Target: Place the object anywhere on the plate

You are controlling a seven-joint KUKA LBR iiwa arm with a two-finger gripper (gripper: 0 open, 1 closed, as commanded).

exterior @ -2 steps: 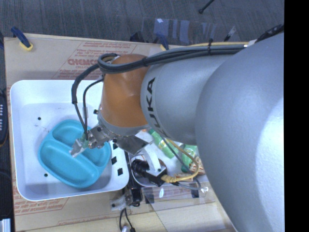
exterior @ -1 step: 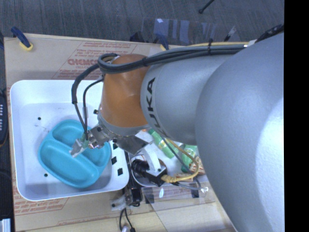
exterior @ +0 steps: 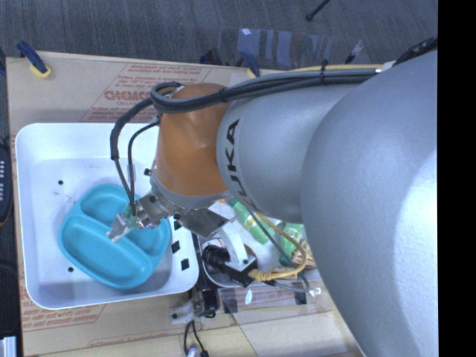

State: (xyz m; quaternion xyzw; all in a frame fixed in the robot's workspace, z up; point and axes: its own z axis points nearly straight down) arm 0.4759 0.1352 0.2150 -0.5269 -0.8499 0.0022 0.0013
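The gripper (exterior: 123, 227) hovers low over the blue divided plastic plate (exterior: 111, 244) in the left white bin (exterior: 33, 199), probably for placing; whether it grips anything, I cannot tell.

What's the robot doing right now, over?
Gripper low over the blue divided plate in the left bin. Whether it holds the object: can't tell. Arm covers the right bin.

A robotics lab or test cell: a large grey industrial arm with an orange band (exterior: 190, 143) and loose black cables (exterior: 126, 136) reaches over a brown cardboard-covered table (exterior: 111, 88). A shallow white plastic bin (exterior: 30, 199) sits at nine o'clock, a blue clamp (exterior: 33, 58) grips the table edge at ten o'clock, and dark grey carpet (exterior: 149, 10) lies at twelve o'clock.
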